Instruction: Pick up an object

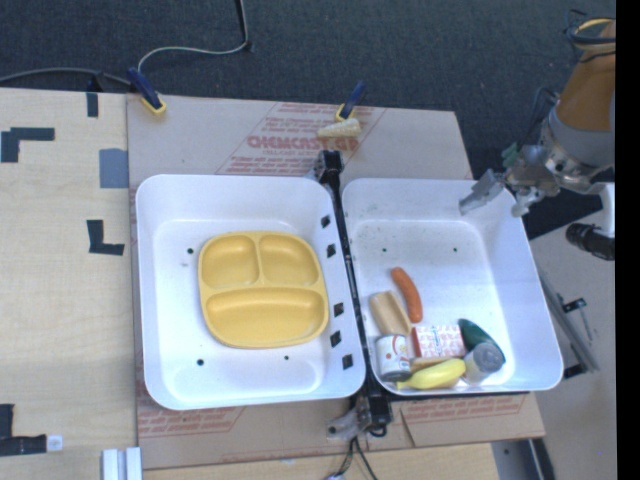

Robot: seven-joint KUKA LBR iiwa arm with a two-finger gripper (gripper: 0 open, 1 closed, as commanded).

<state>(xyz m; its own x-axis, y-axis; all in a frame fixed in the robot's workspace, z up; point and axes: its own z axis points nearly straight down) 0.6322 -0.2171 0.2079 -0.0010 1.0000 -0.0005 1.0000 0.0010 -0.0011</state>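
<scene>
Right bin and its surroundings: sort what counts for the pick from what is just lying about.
For the pick:
claw
hot dog
bread roll
can
carton
banana
green bottle
right bin

Lying about:
yellow divided plate
left bin
blue-handled clamps

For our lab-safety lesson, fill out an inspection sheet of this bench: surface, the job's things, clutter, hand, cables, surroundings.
Surface: cardboard sheet over a wooden bench, bearing the left bin and right bin side by side.
Job's things: in the right bin's near corner, a sausage, bread roll, carton, can, banana and green bottle, packed close together.
Clutter: yellow divided plate in the left bin.
Hand: the hand hangs over the right bin's far right rim; nothing seen between its fingers.
Cables: one black cable on the floor beyond the bench.
Surroundings: dark carpet; clamps on the cardboard's far edge.
</scene>
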